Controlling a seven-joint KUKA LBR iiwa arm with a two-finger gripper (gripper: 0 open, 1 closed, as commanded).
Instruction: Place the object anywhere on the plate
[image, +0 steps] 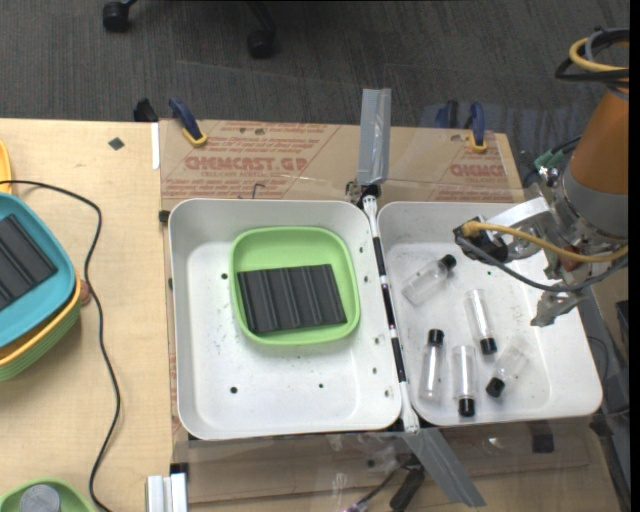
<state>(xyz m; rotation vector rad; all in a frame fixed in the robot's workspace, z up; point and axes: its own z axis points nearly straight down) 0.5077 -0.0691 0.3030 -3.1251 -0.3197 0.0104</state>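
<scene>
Vials (480, 318) lie unpicked in our right bin (570, 400); green plate (345, 250) awaits; we cannot tell the gripper's (552, 308) state.

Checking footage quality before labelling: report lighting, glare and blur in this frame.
Camera view: even, soft overhead light; faint shadows inside the white bins; clear vials low-contrast against the right bin; gripper slightly blurred; green plate sharp, no strong glare.

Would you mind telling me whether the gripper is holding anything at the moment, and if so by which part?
Nothing is held. The gripper hangs over the right bin with nothing between its fingers; the vials lie loose on the bin floor.
</scene>
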